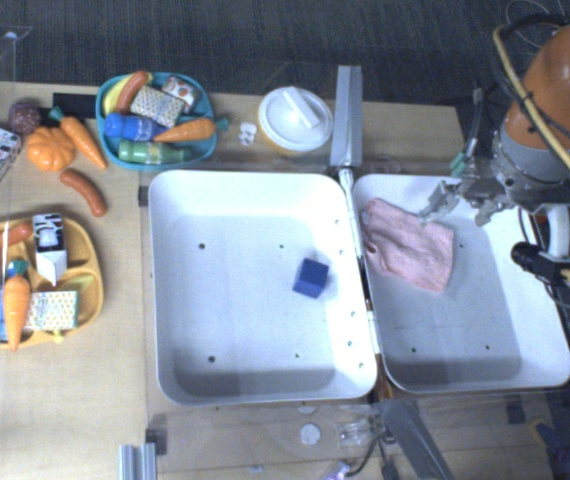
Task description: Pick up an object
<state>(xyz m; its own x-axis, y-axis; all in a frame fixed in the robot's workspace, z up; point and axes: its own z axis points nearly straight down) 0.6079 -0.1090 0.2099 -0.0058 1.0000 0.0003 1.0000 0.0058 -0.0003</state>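
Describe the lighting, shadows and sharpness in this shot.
Camera view: even overhead light; the white bins look bright but keep detail; the blue block casts a faint shadow; the pink cloth is clear; the gripper looks slightly soft; the edges bow a little.

No readable text, brand, number or sign is being shown anywhere. Printed patterns are being displayed on small packets in the blue bowl (157, 118) and on the yellow plate (33, 280), both lying far to the left of the fingers (435, 204), but the markings are being rendered too small to be read.
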